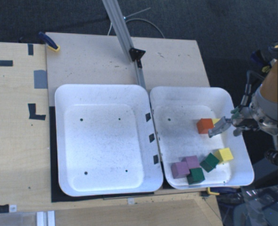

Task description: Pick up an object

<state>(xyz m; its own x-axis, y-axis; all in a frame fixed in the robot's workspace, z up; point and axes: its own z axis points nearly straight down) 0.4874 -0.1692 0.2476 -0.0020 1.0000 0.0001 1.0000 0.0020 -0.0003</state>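
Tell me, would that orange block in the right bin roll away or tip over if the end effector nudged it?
Probably neither. The orange block looks like a cube with flat faces, so it should slide on the right bin rather than roll. It seems squat, so tipping looks unlikely. It appears rigid, not floppy. The end effector sits right beside it.

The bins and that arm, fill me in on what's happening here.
The arm reaches in from the right, and its gripper sits low over the right bin, right beside an orange block. Nothing is visibly held, so no pick is confirmed. Toward that bin's near edge lie a yellow block, two green blocks and two purple blocks, clustered together. The left bin sits alongside.
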